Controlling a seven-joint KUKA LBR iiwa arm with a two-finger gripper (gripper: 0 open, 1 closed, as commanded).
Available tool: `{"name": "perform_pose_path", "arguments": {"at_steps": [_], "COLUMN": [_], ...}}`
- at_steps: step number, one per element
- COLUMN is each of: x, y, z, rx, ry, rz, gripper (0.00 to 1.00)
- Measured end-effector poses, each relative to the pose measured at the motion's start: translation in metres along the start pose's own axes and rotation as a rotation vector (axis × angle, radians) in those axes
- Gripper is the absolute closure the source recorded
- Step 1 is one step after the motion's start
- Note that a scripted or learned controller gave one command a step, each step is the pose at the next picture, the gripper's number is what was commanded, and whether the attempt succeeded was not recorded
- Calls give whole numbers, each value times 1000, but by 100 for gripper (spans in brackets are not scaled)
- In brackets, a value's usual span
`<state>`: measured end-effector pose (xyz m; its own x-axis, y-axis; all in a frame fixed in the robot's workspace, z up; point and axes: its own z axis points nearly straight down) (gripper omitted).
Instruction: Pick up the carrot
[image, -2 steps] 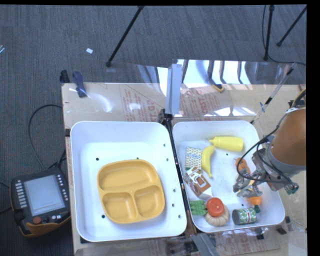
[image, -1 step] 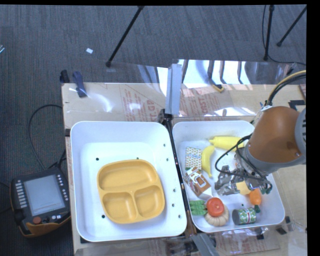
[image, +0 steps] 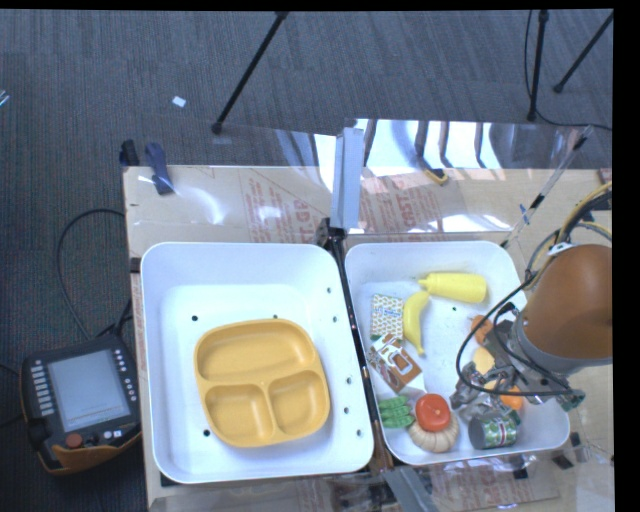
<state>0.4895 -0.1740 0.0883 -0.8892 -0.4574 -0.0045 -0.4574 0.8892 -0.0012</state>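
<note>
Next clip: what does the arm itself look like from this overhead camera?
A rounded orange-brown wrist section dominates, with grey metal gripper hardware below it. Black cables loop along its left side, and yellow and black cables trail off above it.

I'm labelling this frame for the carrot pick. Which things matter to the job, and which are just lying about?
Job: gripper; orange piece beside the arm, probably the carrot; right bin holding it.
Lying about: banana; yellow bottle; can; yellow divided plate in the left bin.
</note>
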Motion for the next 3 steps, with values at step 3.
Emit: {"name": "perform_pose_path", "arguments": {"at_steps": [3], "x": [7], "y": [-9], "z": [1], "rx": [-1], "ry": [-2], "rz": [2], "gripper": [100]}}
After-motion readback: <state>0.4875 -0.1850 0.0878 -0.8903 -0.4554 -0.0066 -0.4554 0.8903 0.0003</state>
